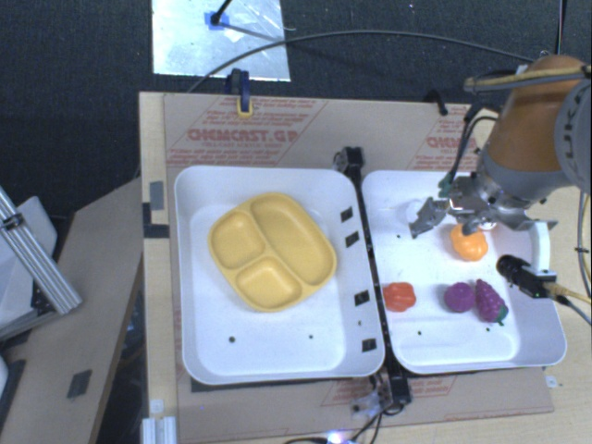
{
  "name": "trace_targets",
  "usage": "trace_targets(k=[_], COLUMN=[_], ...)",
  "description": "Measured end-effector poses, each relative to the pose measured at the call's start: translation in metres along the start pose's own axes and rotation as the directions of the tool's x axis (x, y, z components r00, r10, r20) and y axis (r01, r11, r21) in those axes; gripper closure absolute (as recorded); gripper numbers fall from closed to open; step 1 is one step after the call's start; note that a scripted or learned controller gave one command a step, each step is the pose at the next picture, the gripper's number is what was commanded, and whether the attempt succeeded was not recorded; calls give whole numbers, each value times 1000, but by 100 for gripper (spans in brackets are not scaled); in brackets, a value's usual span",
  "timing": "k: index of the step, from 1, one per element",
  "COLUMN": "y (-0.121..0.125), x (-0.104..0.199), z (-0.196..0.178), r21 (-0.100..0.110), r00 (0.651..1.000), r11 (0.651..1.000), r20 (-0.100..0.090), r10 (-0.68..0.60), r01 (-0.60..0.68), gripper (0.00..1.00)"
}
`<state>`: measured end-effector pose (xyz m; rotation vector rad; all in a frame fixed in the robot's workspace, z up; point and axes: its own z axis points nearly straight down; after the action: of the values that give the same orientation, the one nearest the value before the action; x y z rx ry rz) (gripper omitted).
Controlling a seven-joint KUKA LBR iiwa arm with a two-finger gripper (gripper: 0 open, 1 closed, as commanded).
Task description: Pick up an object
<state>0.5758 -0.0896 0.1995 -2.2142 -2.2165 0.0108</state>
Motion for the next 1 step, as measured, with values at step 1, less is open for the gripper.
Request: trace_targets(k=[1], y=[3], x=[0], z=[-6], r21=[-12], r00=[1000], r11=[1000], r20=[1], r10=[-2], r01=[2], gripper=[0])
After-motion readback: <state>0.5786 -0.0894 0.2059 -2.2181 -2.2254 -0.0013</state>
